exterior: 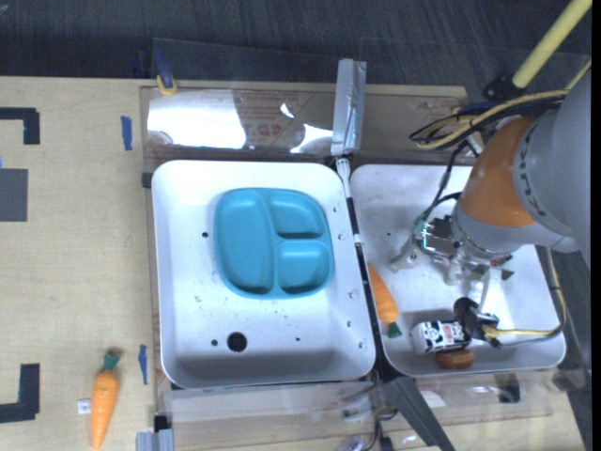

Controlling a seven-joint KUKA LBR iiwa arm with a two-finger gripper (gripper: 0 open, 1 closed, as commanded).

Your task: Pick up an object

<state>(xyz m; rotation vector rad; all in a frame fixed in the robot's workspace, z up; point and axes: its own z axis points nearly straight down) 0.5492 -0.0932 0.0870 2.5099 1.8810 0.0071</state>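
Camera view, looking down at a slant, finds the grey arm with its orange band reaching into the right shallow white bin (404, 191), its two-finger gripper (467, 275) hanging near the bin's centre; whether it is open or closed, I cannot tell. At 6 o'clock from the gripper lies a small black-and-white object (441, 334). An orange toy carrot (381, 300) leans on that bin's 9 o'clock wall. A blue divided plastic plate (273, 240) rests in the left white bin (178, 280). Another orange toy carrot (103, 399) lies on the wooden bench (70, 252) at 7 o'clock.

Wood bench (66, 280), 2 white bins (178, 252) side by side, toy carrot (103, 400) front-left
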